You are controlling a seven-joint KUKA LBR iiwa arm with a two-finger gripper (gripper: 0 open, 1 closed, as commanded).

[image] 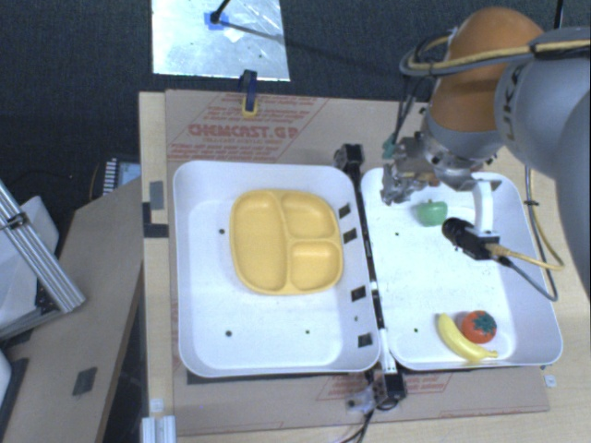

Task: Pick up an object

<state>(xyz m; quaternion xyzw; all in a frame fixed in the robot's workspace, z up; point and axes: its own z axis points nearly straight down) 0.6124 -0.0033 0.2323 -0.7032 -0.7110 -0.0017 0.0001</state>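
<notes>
My gripper point(399, 190) hangs over the far left part of the right bin point(526, 275), under the grey wrist with its orange band. A small green object point(431, 213) lies just to the right of the gripper, apart from it. A yellow banana point(459, 339) and a red tomato-like object point(478, 326) lie together near the right bin's front right corner. Nothing is visible between the gripper's tips.
The left bin point(199, 275) holds a yellow divided plate point(284, 242). A black divider with clips point(362, 247) runs between the bins. A foil sheet point(220, 24) lies beyond the bench, and a metal frame point(32, 257) stands at left.
</notes>
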